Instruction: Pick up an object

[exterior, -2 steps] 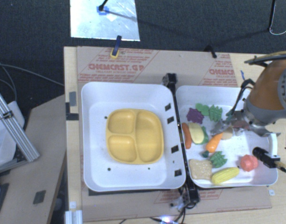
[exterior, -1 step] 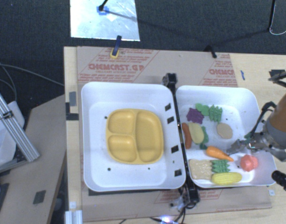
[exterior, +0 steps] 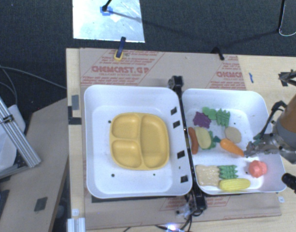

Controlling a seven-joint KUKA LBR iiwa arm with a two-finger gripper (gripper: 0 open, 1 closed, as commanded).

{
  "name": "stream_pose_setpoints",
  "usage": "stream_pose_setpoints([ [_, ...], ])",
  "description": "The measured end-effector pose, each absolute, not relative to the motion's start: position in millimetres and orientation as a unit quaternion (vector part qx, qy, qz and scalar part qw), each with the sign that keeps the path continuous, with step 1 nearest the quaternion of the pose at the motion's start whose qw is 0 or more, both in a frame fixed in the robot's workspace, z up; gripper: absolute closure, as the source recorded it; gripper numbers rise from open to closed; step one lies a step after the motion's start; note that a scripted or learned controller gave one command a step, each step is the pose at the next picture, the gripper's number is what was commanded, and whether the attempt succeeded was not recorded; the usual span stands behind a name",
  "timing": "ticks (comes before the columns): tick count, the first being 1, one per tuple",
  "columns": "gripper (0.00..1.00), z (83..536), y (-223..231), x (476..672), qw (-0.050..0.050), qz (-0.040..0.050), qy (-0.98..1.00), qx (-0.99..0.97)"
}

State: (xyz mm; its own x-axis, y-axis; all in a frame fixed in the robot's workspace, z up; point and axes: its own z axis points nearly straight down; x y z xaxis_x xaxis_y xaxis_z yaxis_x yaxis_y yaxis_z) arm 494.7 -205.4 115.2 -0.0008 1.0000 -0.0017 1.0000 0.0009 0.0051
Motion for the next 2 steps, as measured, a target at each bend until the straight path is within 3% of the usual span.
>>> stream_pose_setpoints([
  [1, 1.0, 84, -206, 560.5, 0.003, 0.0016, 0.71, 0.705],
  [2, 1.0, 84, -191, 482.8, -0.003, -0.0009, 0.707, 0.708],
])
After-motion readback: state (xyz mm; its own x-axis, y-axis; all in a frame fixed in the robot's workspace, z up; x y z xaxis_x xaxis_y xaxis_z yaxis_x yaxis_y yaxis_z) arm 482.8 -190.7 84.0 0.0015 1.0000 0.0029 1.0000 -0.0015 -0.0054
